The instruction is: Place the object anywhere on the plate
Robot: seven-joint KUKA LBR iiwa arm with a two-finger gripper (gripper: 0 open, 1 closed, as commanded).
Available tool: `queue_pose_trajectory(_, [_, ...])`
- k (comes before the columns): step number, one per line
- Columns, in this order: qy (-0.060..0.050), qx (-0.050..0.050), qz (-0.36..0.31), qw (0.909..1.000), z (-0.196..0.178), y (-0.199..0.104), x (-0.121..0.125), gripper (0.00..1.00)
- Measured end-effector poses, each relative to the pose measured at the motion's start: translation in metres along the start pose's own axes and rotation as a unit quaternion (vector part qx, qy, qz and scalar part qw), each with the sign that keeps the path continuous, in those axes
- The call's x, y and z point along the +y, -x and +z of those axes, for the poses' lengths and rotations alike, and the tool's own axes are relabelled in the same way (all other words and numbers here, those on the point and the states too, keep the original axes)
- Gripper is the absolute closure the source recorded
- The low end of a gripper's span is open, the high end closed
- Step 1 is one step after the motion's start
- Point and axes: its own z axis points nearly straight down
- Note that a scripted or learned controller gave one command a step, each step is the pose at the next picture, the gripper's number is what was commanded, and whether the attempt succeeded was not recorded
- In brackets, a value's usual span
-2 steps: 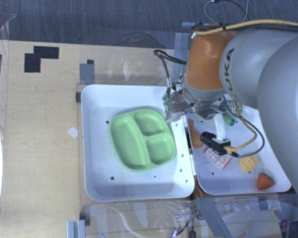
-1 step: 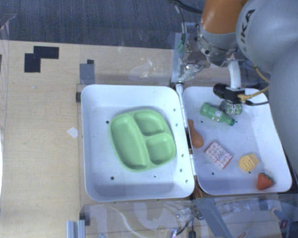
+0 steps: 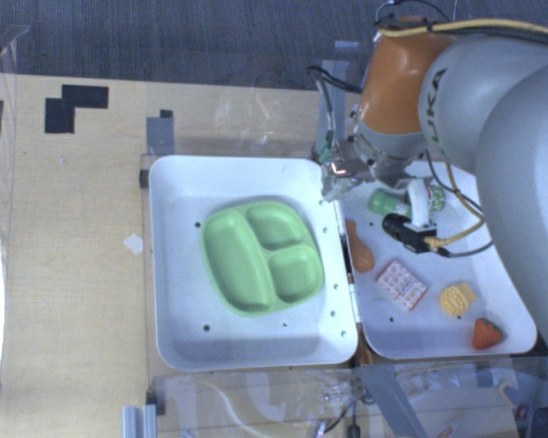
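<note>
Plate [image 3: 262, 255] in left bin | strawberry [image 3: 487, 333], corn [image 3: 456, 299] right | jaws state unclear

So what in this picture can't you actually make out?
- Gripper: in the camera view the wrist and cables cover it, so its grip is unreadable.
- Green bottle: partly hidden under the arm in the right bin.
- Patterned packet: its print is too small to read.
- Orange piece: too blurred to identify.

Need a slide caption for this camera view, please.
KUKA arm over right bin of toy foods; green divided plate waits in left bin.
</note>
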Motion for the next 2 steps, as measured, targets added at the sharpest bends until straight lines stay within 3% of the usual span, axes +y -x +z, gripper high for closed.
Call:
queue_pose_trajectory(1, [0.004, 0.000, 0.041, 0.9992, -0.126, 0.007, 0.035, 1.00])
queue_pose_trajectory(2, [0.002, 0.000, 0.184, 0.9829, -0.253, 0.078, 0.026, 1.00])
